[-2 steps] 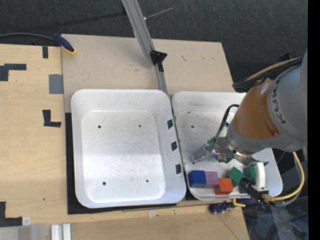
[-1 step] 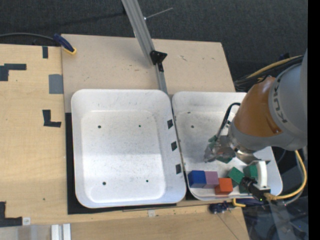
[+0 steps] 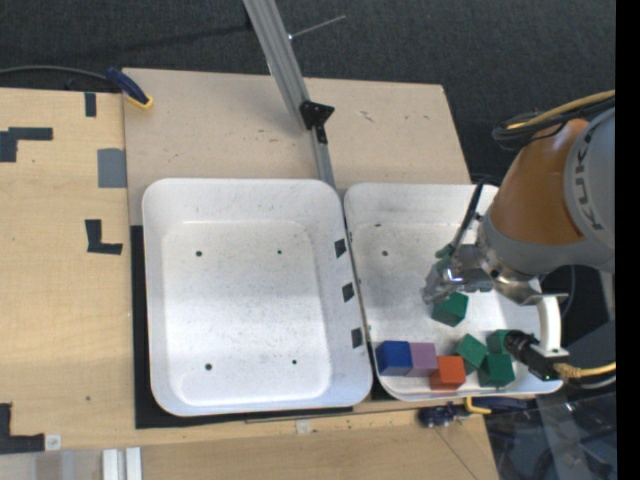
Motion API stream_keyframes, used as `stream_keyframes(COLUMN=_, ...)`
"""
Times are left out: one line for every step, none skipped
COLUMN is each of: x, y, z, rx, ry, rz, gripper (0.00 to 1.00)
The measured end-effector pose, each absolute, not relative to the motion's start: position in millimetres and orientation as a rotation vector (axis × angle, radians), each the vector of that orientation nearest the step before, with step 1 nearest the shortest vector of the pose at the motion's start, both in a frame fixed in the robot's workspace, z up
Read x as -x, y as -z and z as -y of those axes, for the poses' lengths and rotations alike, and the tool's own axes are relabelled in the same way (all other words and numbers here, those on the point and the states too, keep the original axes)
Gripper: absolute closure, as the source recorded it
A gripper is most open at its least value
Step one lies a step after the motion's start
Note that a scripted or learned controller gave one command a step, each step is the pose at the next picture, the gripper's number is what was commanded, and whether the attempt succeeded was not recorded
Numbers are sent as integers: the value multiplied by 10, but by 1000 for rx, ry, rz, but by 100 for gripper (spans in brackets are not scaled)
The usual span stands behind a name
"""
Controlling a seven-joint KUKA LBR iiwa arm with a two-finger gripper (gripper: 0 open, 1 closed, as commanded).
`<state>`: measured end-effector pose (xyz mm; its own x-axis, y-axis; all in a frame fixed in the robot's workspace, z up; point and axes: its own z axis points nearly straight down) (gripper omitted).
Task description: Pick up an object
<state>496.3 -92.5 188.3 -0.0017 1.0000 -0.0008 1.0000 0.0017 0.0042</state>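
**Ana:** Camera view is showing the end effector [image 3: 447, 286] sitting low in the right bin [image 3: 400, 213], directly over a green block [image 3: 450, 309]. Why there, do you think?

**Ben:** That block is lying apart from the others, so it is offering free sides to close on. The rest are crowding along the near rim: a blue cube [image 3: 394, 356], a lilac block [image 3: 423, 357], an orange cube [image 3: 450, 370] and two more green ones [image 3: 496, 367], touching or nearly so. I judge them harder to take singly.

**Ana:** Is it holding the green block?

**Ben:** I am not able to tell. The metal tip is touching or overlapping the block's top edge from this angle, and the wrist is hiding how the tip is set. The block is looking tilted, but whether it is resting on the bin floor or hanging, I cannot say.

**Ana:** And the left bin [image 3: 170, 208]?

**Ben:** It is sitting beside the right one on the worktop [image 3: 200, 118], their rims meeting in the middle.

**Ana:** What is looking risky?

**Ben:** A tilted block may be slipping sideways as the tip closes, so I would expect a squarer approach to help.
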Motion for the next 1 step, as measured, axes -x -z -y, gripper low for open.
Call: stream_keyframes(x=-4973, y=-2441, z=1027, rx=-2217, ry=-4, rz=-2219, gripper=100)
